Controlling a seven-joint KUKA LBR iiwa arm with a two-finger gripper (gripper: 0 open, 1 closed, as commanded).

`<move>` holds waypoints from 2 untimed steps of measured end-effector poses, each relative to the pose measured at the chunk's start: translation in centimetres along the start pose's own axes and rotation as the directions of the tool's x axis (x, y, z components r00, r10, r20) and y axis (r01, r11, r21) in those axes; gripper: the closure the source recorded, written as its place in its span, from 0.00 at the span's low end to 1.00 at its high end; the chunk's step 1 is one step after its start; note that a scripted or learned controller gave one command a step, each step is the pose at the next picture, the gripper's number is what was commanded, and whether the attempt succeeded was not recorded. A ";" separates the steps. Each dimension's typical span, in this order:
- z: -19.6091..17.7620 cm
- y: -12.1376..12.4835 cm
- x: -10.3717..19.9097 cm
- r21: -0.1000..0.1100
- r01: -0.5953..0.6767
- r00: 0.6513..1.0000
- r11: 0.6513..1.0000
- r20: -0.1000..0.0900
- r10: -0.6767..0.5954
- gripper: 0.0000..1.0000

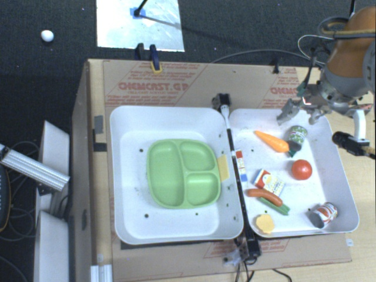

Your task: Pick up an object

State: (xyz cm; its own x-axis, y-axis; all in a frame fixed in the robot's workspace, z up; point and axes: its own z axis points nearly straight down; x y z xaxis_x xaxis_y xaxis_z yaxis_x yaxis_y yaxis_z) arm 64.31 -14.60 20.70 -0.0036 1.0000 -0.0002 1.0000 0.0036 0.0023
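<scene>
We are at the approach step: nothing is picked yet. Our gripper point(304, 111) hangs over the far edge of the right bin point(346, 184), jaws spread wide apart and holding nothing. Just below the jaws stands a small green-labelled jar point(296, 136), with a carrot point(271, 140) beside it and a tomato point(301, 169) further down. The next move, we judge, calls for descending squarely over the jar.

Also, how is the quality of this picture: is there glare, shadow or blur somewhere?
In the camera view, the light is even and soft; the foil sheet on the dark floor glares white, the two white bins look slightly washed out, the green divided plate and tomato cast only faint shadows, and the gripper is a bit blurred at the right bin's far edge.
</scene>
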 end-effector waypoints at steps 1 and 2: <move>10.8 2.5 0.6 0.003 0.002 1.000 1.000 -0.001 -0.002 0.00; 12.2 2.6 -0.6 0.001 -0.002 1.000 1.000 0.001 0.002 0.00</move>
State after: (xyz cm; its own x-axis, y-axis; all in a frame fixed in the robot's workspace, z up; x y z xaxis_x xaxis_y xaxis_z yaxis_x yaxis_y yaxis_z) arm 66.90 -15.23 8.51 -0.0017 1.0000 -0.0008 1.0000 0.0017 0.0017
